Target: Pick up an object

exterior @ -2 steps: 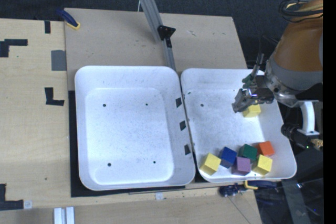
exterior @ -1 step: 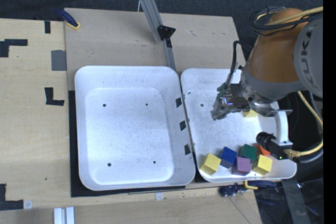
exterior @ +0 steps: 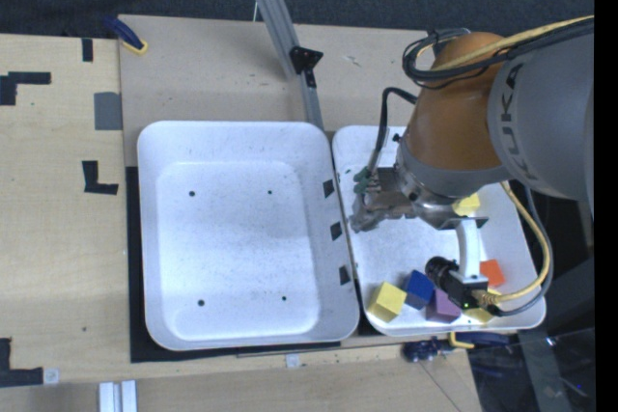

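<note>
My gripper (exterior: 367,206) hangs low over the left side of the right bin (exterior: 386,251), close to the wall it shares with the left bin. The grey arm with its orange band covers much of that bin's far half. Loose blocks lie along the bin's near edge: a yellow block (exterior: 388,301), a blue block (exterior: 419,288) and a purple block (exterior: 444,307). An orange block (exterior: 492,272) sits near the right wall, and a yellow piece (exterior: 468,204) peeks out beside the wrist. None of them is seen at the gripper.
The left bin (exterior: 237,232) stands beside the right one. A slanted metal pole (exterior: 275,5) rises behind the bins. A small blue and yellow item (exterior: 126,33) lies on the bench at far left. A blue clip (exterior: 425,350) sits below the right bin.
</note>
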Action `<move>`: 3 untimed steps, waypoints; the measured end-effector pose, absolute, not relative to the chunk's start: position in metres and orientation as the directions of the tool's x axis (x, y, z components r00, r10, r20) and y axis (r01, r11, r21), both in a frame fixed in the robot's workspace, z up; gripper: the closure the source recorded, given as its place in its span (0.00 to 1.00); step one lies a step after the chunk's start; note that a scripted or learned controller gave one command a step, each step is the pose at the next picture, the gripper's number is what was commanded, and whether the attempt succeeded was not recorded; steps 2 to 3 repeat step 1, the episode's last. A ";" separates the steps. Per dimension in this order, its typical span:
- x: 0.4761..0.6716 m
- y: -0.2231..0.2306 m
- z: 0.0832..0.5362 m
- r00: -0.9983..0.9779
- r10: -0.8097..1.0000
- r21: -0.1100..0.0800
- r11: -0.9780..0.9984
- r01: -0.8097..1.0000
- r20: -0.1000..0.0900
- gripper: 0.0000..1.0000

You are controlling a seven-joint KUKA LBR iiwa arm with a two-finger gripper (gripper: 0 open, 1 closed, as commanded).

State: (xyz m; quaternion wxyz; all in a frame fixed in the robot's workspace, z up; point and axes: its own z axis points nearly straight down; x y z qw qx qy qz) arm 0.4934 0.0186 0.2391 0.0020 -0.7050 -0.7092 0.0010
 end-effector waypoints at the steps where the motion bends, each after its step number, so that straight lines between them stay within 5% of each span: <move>1: 0.500 0.079 0.237 -0.009 1.000 -0.003 0.009 1.000 0.002 1.00; 3: 0.500 0.079 0.237 -0.009 1.000 -0.003 0.009 1.000 0.002 1.00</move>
